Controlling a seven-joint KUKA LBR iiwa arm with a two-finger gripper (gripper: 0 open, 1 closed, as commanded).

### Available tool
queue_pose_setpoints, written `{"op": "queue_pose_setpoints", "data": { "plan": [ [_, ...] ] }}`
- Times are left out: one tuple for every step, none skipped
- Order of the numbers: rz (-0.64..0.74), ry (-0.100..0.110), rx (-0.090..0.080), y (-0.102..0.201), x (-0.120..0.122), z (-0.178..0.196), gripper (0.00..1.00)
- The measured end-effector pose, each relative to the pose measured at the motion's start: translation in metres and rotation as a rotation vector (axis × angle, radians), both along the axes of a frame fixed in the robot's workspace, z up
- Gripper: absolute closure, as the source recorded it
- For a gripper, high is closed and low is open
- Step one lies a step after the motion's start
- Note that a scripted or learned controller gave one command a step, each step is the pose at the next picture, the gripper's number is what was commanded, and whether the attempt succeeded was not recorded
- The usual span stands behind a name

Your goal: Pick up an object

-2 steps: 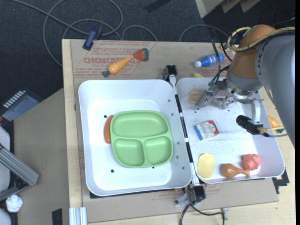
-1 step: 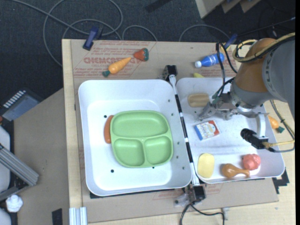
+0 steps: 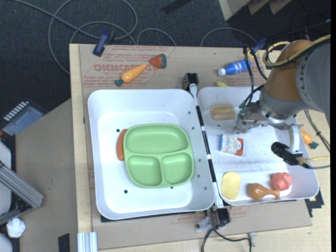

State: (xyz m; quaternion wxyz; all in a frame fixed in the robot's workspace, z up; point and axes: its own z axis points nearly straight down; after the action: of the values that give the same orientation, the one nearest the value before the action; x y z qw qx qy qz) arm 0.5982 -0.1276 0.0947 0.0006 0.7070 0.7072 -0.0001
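My gripper (image 3: 244, 124) hangs over the back part of the right bin (image 3: 262, 164), pointing down. Just to its left lies a tan bread piece (image 3: 222, 112). Below it, a small white packet with blue and red print (image 3: 231, 144) rests on the bin floor. Along the bin's front edge sit a pale yellow piece (image 3: 230, 185), an orange drumstick-shaped toy (image 3: 261, 191) and a pink lumpy toy (image 3: 281, 181). Nothing shows between the gripper and the bin floor.
The left bin (image 3: 105, 140) holds a green divided plate (image 3: 157, 155) with a red-orange sausage (image 3: 121, 144) at its left edge. Behind the bins lie a toy carrot (image 3: 134, 72), a strawberry (image 3: 159, 61) and a blue-and-white bottle (image 3: 234, 67).
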Motion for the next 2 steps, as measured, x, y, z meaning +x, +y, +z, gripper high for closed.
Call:
{"op": "queue_pose_setpoints", "data": {
  "plan": [
    [0.0, 0.0, 0.0, 0.0, 0.0, 0.0, 0.0],
    [-0.001, -0.01, 0.0, 0.003, -0.032, -0.007, 0.0]
  ]
}}
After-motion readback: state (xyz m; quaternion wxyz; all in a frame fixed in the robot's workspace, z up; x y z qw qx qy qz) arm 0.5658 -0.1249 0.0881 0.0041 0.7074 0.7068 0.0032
